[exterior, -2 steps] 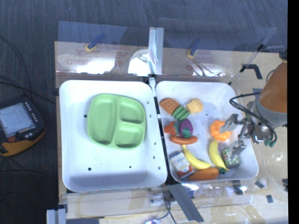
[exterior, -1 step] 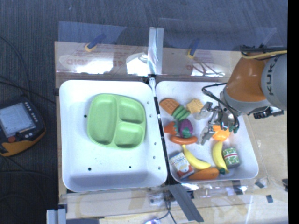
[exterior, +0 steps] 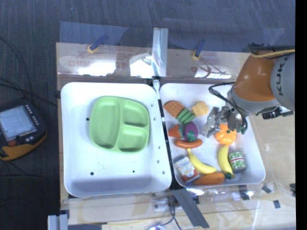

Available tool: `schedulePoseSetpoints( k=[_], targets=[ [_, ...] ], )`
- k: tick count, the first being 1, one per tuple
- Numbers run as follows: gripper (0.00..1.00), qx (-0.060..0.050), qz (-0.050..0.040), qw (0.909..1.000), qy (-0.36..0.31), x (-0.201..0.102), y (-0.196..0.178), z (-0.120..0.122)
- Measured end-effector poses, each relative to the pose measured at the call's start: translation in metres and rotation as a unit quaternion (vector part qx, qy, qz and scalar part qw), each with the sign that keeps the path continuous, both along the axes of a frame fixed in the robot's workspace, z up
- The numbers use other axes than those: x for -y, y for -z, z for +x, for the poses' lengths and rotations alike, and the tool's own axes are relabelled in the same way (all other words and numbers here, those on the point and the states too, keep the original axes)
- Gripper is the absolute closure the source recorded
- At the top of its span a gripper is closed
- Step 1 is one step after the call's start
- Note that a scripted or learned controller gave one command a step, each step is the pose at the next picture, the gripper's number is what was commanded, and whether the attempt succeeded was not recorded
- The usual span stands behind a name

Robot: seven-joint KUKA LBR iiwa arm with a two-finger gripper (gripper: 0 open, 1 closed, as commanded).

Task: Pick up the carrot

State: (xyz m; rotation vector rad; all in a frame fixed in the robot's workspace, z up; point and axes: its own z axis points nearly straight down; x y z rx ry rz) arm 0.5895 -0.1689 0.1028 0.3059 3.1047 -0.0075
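A green divided plate lies in the left bin, with bare white floor open on every side of it. Across the centre divider, the right bin is crowded. The carrot lies flat along the bin's lower edge, just left of the bottom-right corner, its tip close to a small carton and a banana curving just above it. A second banana and a green can press in from the right, leaving little room around it. Higher up, the hand hangs over an orange fruit near the bin's right wall; whether it is open or closed cannot be told, and nothing is visibly in its grip. The grey-and-orange arm enters from the frame's right.
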Motion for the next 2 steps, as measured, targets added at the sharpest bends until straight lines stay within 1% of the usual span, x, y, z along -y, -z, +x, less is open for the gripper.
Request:
schedulePoseSetpoints(
  k=[1, 2],
  targets=[
    [1.0, -0.005, 0.0021, 0.9995, -0.031, -0.043, -0.075, 0.004],
    [1.0, -0.011, -0.0002, 0.9508, -0.309, -0.019, -0.085, -0.078]
  ],
)
